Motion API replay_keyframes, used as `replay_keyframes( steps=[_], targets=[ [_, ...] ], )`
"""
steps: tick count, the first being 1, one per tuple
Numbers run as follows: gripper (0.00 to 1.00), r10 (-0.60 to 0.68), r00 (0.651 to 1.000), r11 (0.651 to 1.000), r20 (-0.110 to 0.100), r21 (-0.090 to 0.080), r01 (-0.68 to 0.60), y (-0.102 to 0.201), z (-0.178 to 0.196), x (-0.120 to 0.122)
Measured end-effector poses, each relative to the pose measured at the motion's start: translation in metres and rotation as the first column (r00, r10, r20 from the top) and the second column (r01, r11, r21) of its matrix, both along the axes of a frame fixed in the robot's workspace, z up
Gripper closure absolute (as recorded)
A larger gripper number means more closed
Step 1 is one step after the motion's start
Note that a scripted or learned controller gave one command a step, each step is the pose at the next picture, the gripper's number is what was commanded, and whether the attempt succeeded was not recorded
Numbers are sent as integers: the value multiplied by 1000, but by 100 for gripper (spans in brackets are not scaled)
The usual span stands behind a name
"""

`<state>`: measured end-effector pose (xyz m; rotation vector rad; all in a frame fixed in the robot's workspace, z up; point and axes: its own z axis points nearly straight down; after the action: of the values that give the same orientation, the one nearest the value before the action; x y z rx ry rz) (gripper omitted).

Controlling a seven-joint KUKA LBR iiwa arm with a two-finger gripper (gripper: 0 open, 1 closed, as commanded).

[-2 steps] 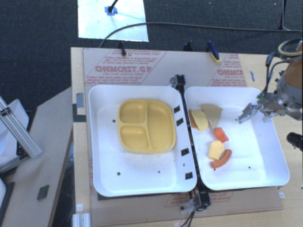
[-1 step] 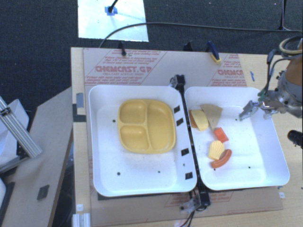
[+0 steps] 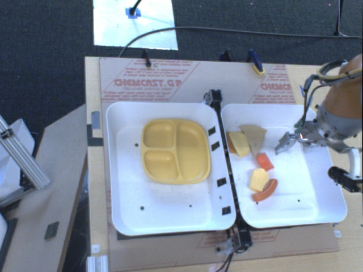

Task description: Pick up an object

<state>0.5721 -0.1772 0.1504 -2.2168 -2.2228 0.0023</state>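
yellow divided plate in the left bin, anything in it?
Empty. The yellow plate lies flat in the left bin, all its compartments bare; the food pieces lie in the right bin.

Robotics lab: bench (image 3: pixel 170 78) on dark carpet, two white bins (image 3: pixel 122 208), clamps (image 3: pixel 256 61), loose cables (image 3: pixel 238 32).

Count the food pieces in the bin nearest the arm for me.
5. A yellow wedge and tan slice by the divider, an orange chunk below them, then the corn piece touching the sausage. None looks hidden.
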Motion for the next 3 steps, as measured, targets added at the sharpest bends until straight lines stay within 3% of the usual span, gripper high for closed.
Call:
replay_keyframes(
  steps=[1, 2, 3],
  targets=[
    [0, -1, 1000, 1000, 0, 0, 1, 3, -62, -2],
    [0, -2, 1000, 1000, 4, -1, 2, 3, -66, -2],
    [100, -2, 1000, 1000, 7, -2, 2, 3, -54, -1]
  ],
)
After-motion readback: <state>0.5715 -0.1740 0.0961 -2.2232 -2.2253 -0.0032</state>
